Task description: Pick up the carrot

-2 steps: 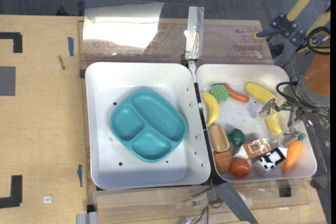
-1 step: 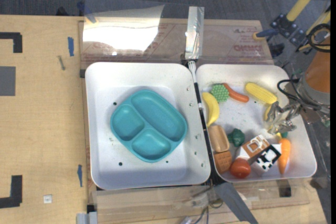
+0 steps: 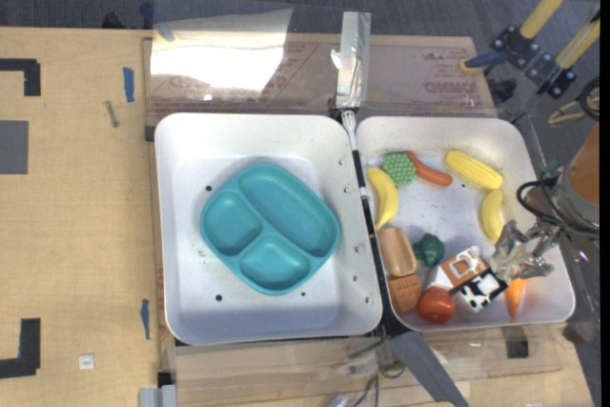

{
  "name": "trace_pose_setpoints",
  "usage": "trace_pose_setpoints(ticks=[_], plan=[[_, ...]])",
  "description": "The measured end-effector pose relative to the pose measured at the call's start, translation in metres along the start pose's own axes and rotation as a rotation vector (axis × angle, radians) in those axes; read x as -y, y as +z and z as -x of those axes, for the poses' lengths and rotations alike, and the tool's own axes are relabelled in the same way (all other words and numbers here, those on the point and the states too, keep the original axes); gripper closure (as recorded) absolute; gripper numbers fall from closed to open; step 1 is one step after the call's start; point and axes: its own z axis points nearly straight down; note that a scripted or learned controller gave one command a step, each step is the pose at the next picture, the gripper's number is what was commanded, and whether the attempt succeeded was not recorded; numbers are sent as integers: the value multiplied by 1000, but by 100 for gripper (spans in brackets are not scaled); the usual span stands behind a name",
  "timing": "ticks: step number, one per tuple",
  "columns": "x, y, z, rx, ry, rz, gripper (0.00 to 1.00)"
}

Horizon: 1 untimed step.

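Note:
A slim orange-red carrot [image 3: 431, 172] with a green leafy top [image 3: 400, 169] lies in the back part of the right bin [image 3: 558, 315], between two yellow pieces. My gripper [image 3: 525, 258] hangs low over the bin's front right corner, far from that carrot. Just below the gripper's tip lies a small orange cone-shaped piece [image 3: 516, 295], close to it or touching; I cannot tell which. Nothing is visibly held.
The right bin also holds a banana [image 3: 385, 195], a corn cob [image 3: 474, 169], another yellow piece [image 3: 491, 213], a bread loaf [image 3: 399, 267], a dark green piece [image 3: 430, 249], a tomato [image 3: 437, 305] and a white-and-black block [image 3: 474, 279]. A teal divided plate [image 3: 270, 226] sits in the left bin [image 3: 181, 157].

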Motion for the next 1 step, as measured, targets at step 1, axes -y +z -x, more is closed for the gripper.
trace_pose_setpoints(ticks=[1], plan=[[-9, -128, 18, 8, 149, -8, 100]])
